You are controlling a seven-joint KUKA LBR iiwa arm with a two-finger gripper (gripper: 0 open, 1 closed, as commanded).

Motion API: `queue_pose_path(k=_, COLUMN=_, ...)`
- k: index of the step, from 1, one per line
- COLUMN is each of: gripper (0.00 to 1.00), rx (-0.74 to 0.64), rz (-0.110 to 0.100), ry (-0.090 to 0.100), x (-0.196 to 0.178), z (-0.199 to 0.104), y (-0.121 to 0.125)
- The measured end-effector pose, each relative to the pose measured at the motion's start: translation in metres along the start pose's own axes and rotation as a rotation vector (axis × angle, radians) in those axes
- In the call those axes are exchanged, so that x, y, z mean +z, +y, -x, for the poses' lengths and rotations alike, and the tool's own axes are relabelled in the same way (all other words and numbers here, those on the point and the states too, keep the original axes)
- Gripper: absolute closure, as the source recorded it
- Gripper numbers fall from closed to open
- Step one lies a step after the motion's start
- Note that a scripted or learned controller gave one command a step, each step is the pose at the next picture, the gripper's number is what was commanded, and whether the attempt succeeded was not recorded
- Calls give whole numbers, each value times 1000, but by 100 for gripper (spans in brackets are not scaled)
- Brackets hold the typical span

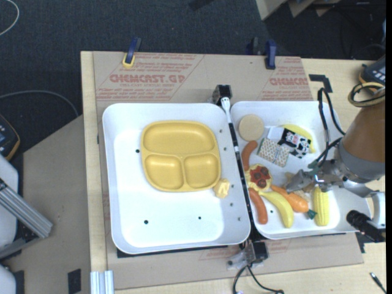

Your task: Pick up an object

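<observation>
The grey arm with its orange band [370, 141] comes in over the right edge of the right bin [272, 110] and bends down toward that bin's near right part. Its gripper [312, 177] hangs low above the toys there, close over a corn cob [321, 207] and an orange carrot [296, 201]; whether it touches either I cannot tell, nor can I tell how the jaws stand, since the wrist hides them, and nothing is seen gripped. A banana [280, 206] lies along the near edge beside the carrot, with a red sausage [259, 207] toward the near left corner and a pizza slice [259, 176] above it. A second sausage [247, 154] lies along the left wall, a round biscuit [251, 127] at the far left corner, a patterned square [273, 152] near the middle, and a yellow item with a black-and-white card [295, 140] toward the far edge. In the left bin [122, 182], a yellow divided plate [180, 155] sits in the far half, and a small pale yellow piece [222, 189] rests by the right wall.
</observation>
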State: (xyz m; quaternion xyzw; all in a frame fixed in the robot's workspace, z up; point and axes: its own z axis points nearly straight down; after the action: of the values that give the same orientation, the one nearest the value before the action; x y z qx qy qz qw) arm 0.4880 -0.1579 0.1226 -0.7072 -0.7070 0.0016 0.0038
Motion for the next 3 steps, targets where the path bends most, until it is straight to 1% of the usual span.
queue_pose_path(k=1, gripper=0, rx=-2, rz=10, ry=5, x=36, z=-3, y=3)
queue_pose_path(k=2, gripper=100, rx=-2, rz=18, ry=1, x=23, z=-2, y=5)
queue_pose_path(k=3, gripper=100, rx=-2, rz=13, ry=-5, x=-29, z=-12, y=2)
